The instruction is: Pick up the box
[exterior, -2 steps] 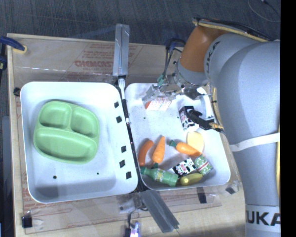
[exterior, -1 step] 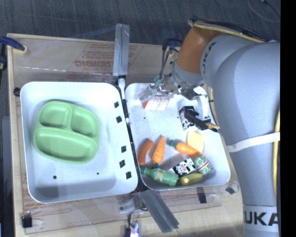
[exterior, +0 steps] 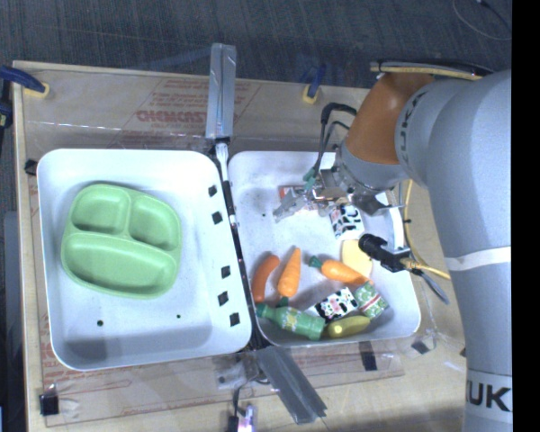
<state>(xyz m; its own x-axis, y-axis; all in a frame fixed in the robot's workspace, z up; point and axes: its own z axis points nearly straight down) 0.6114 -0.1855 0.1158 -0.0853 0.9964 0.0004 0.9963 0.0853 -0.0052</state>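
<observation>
Grey KUKA arm with orange wrist band (exterior: 382, 129) reaches in from the right over the right shallow white plastic bin (exterior: 252, 178). 2-finger metal gripper (exterior: 283, 203) hangs low over bare bin floor in the far-left part of that bin, fingers spread apart, nothing between them. Target reads as the small white box with black cow-like patches (exterior: 336, 305) lying in the near pile, between the orange plastic carrot (exterior: 290, 271) to its left and the yellow-green items (exterior: 346, 327) at the near wall; a second, similar black-and-white patterned piece (exterior: 345, 220) sits just right of the gripper, partly under the wrist, can't tell what it is. Left bin (exterior: 49, 187) has 1 green 3-compartment tray (exterior: 121, 238). Step judged: approach, no grasp yet. Next move calls for shifting toward the near-right, centring the open fingers over the box, descending without snagging the carrot.
</observation>
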